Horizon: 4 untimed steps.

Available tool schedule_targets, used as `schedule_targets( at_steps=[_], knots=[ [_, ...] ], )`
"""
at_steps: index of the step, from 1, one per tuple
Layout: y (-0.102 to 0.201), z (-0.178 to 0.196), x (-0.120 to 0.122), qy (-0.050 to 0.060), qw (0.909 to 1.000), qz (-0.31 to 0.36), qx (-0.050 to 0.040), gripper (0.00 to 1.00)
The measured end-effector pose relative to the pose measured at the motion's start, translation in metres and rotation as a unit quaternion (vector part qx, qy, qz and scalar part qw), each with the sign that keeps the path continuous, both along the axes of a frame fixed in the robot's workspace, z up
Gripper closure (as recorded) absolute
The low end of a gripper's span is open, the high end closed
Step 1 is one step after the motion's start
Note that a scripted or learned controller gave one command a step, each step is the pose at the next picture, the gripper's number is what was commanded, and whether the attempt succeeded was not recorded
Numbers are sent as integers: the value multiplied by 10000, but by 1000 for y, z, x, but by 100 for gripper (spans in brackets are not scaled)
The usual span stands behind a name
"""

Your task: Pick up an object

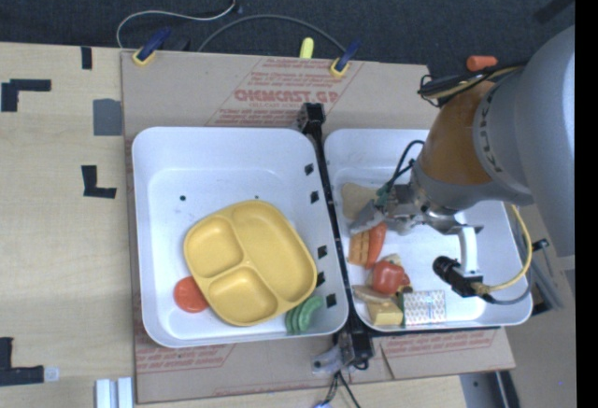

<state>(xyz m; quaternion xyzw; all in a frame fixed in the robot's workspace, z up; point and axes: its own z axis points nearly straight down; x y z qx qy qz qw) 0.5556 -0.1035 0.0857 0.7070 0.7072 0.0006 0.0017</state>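
My gripper [386, 210] reaches in from the right and hangs low over the left part of the right bin [495, 252]. Just below and left of it lie an orange carrot-like piece [375, 243] and a lighter orange piece [358, 249]. A red, tomato-like object [390, 277] sits further toward the front. A tan flat piece [355, 199] lies left of the gripper near the divider. At the bin's front are a yellowish block [386, 313] and a white speckled packet [425, 306]. The arm's wrist hides the bin's middle.
The left bin [163, 163] holds a yellow divided plate [249, 261], an orange-red ball [190, 295] at its front left and a green ribbed object [305, 314] at its front right. A black divider [323, 210] runs between the bins. Cables hang off the wrist [509, 285].
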Motion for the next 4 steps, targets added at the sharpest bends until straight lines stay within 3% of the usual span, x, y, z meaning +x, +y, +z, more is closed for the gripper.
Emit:
schedule_targets(
  at_steps=[1,2,3,4],
  knots=[
    [1,10,1,-4,10000,2,11,100],
    [1,10,1,0,10000,2,12,0],
    [6,0,-51,-10,10000,-3,-7,0],
    [-7,0,27,-9,10000,10,-1,0]
  ],
)
